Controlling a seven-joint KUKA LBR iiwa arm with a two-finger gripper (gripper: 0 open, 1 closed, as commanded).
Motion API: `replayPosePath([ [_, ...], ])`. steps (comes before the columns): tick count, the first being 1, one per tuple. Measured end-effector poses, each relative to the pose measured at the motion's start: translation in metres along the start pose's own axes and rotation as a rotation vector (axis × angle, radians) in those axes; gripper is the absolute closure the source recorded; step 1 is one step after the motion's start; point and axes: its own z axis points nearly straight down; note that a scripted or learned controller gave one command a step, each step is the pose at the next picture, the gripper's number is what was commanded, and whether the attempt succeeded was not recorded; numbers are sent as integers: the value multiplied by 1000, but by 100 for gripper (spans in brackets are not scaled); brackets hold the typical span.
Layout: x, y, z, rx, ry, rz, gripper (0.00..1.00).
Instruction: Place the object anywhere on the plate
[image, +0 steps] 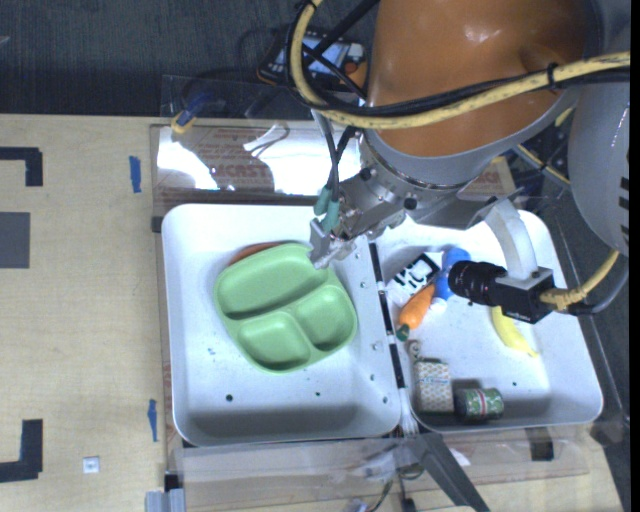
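cam: single, fixed overhead | tilt: slanted down toward 12 o'clock | covers: left bin (190, 300), right bin (560, 350) | arm (470, 90) enters from 3 o'clock, near lens

The right bin (575, 395) holds an orange carrot-like piece (416, 305) by its left wall, a yellow banana-like piece (514, 332) further right, and near its front edge a patterned packet (432, 384) just beside a dark can lying on its side (478, 401). On the pale wooden surface (75, 330), black angular marks (22, 165) and short blue tape strips (135, 173) sit left of the bins.
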Motion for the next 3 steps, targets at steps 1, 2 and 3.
replayPosePath([
  [1, 0, 0, 0, 1, 0, 55, 100],
  [2, -36, 48, 104, 2, 1, 55, 100],
  [3, -47, 45, 77, 0, 1, 4, 100],
])
